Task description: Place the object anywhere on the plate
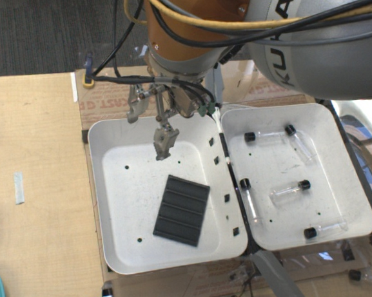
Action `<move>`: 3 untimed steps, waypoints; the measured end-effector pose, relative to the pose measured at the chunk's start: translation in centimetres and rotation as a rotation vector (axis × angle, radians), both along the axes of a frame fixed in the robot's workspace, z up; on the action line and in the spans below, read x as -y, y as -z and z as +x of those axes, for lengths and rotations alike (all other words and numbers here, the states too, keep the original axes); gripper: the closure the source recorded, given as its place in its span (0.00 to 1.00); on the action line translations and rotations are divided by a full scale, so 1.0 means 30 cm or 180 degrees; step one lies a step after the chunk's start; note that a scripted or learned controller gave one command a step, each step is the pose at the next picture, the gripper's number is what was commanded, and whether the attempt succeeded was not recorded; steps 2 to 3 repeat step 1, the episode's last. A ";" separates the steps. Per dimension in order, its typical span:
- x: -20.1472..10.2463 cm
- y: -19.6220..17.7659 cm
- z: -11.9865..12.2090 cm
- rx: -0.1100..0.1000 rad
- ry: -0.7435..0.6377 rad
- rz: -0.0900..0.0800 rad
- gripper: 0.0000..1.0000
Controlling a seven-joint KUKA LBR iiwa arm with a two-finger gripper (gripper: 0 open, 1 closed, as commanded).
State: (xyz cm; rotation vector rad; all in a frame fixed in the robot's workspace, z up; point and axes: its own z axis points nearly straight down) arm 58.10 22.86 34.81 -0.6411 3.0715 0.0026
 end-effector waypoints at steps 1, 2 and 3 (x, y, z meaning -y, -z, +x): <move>0.001 -0.156 0.196 0.0007 -0.1950 -0.0001 0.00; 0.001 -0.156 0.196 0.0007 -0.1950 -0.0001 0.00; 0.001 -0.156 0.196 0.0007 -0.1950 -0.0001 0.00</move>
